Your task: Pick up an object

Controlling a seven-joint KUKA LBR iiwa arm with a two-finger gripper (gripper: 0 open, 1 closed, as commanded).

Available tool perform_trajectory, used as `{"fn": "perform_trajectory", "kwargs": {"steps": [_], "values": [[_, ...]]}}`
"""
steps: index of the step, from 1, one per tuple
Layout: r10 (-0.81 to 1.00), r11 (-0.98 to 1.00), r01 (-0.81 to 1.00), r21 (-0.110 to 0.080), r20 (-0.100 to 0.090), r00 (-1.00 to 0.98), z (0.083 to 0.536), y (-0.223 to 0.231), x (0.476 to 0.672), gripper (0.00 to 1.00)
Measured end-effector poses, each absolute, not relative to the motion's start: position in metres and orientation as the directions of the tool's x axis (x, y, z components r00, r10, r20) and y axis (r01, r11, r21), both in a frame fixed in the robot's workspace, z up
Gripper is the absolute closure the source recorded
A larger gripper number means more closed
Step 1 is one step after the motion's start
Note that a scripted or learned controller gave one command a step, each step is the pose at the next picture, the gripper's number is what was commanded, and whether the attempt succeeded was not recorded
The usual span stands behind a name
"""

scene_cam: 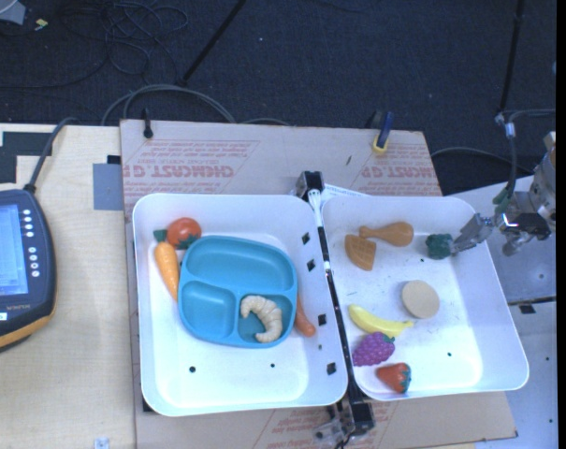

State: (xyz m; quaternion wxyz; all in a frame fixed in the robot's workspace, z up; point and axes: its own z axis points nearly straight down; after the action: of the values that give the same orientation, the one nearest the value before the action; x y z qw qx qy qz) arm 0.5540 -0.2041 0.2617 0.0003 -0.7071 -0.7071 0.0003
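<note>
The arm's metal two-finger gripper (462, 237), fingers' spread impossible to tell, sits just beside a small dark-green lumpy toy (439, 245) in the right shallow white bin (507, 363).

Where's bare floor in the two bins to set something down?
Left bin: the strip along its near wall, below the blue tray. Right bin: the near right corner, right of the strawberry and below the round cookie. Crowded: banana and grapes by the divider.
</note>
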Motion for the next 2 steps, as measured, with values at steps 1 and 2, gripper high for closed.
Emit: {"fn": "perform_trajectory", "kwargs": {"steps": [1,2], "values": [[1.0,0.001,1.0,-0.002,0.001,-0.001,0.272,-0.205,0.554,1.0],[1.0,0.006,1.0,-0.003,0.004,-0.006,0.309,-0.128,0.488,1.0]]}}
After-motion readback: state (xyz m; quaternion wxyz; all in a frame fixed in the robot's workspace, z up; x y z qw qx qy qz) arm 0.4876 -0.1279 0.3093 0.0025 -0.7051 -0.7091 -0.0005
